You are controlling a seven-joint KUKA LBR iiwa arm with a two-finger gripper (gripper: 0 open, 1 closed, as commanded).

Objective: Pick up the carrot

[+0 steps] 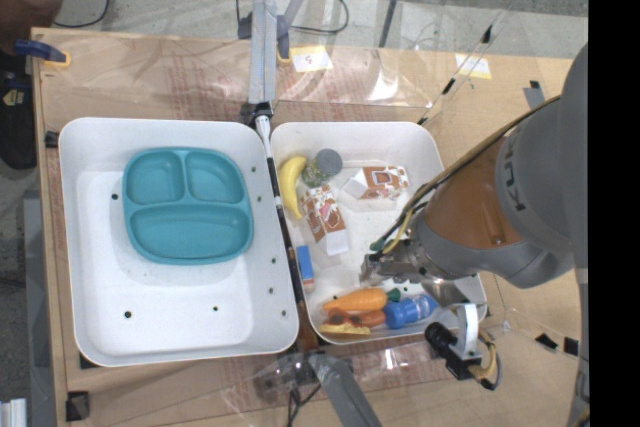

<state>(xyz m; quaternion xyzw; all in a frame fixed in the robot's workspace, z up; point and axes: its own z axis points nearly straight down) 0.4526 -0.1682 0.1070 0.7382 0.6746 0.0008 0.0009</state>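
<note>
end effector (385,267) just above carrot (358,301)

Illumination is bright, even and diffuse, coming from overhead. The two white bins (90,245) reflect strongly and approach overexposure, with little surface texture retained. Shadows are soft and short: a faint grey band lies inside the left bin's near wall and around the teal tray (187,205). Clear plastic sheeting on the tabletop (150,80) shows pale streaks of glare. The arm (520,205) casts a soft shadow across the right bin's near corner. Overall sharpness is moderate; small items look slightly soft. The upper left corner is dark and blurred.
</note>
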